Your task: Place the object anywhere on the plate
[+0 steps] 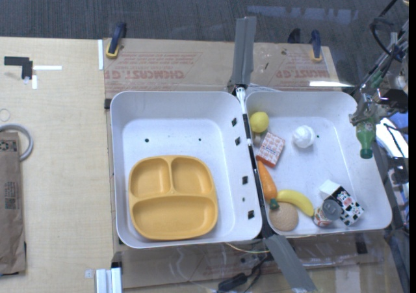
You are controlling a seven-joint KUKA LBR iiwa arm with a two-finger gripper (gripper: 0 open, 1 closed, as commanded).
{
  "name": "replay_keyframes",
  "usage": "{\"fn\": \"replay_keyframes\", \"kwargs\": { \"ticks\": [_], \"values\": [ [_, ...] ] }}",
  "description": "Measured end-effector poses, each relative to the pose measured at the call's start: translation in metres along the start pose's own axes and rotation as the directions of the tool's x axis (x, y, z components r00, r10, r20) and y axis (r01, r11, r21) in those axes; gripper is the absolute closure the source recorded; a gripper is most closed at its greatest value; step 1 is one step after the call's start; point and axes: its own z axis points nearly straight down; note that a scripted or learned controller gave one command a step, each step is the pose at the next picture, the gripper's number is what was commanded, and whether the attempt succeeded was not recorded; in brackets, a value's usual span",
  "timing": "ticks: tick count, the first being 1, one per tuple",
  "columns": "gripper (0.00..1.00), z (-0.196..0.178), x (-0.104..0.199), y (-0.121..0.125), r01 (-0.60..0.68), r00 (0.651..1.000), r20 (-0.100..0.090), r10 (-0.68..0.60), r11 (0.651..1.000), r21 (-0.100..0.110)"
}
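A yellow divided plate (173, 195) lies in the left bin (123, 123), toward its front. At the far right, my gripper (364, 118) hangs over the right rim of the right bin (338, 155). It is shut on the top of a small green bottle (366, 139), which hangs upright below the fingers, above the bin's right wall. The plate is far to the left of the gripper, across the divider between the bins.
The right bin holds a lemon (259, 121), a red-and-white packet (270, 149), a white lump (303, 136), a carrot (266, 181), a banana (296, 201), a round biscuit (284, 217), a can (330, 210) and a cow-print carton (348, 207). Cables crowd the right edge.
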Motion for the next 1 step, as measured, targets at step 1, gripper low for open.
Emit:
{"fn": "replay_keyframes", "kwargs": {
  "ticks": [1],
  "values": [
    [1.0,0.1908,0.0548,-0.0377,-0.038,0.999,-0.001,0.038,0.999,0.0]
  ]
}}
